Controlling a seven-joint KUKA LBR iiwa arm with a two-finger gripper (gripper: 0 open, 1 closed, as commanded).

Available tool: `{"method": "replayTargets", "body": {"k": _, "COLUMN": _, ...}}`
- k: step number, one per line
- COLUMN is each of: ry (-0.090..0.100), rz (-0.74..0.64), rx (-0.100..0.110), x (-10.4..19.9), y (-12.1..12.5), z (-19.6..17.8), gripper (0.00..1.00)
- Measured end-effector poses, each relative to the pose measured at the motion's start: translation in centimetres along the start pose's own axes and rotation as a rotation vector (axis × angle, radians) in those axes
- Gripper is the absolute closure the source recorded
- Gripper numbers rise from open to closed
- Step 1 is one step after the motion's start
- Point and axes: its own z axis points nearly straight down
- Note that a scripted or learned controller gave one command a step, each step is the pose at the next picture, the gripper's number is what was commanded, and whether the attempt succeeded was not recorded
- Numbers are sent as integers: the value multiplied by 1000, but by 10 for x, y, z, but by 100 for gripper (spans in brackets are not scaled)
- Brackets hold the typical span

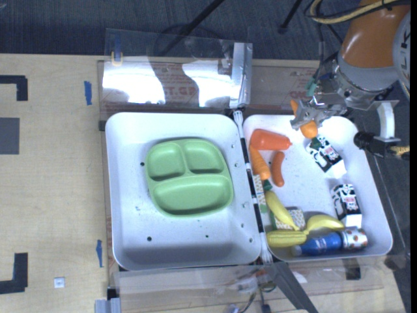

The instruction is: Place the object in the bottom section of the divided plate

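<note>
Near edge of the right bin [381,214]: a blue can [329,242] and bananas [290,223]. The green divided plate [189,176] sits in the left bin [124,194]. Farther back, the end effector [310,118] is clamped on a small orange object [309,130], above the right bin's far corner.

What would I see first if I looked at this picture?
Probably the green divided plate, alone in the middle of the left white bin. Next, the right bin full of toy food: bananas, an orange carrot and a blue can. The gripper hovers over its top edge.
</note>
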Motion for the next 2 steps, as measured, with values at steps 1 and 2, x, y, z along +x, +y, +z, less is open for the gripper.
{"method": "replayTargets", "body": {"k": 1, "ry": 2, "rz": 53, "rx": 4, "x": 52, "y": -15, "z": 77, "gripper": 100}}
{"method": "replayTargets", "body": {"k": 2, "ry": 2, "rz": 85, "rx": 6, "x": 130, "y": -75, "z": 77, "gripper": 100}}
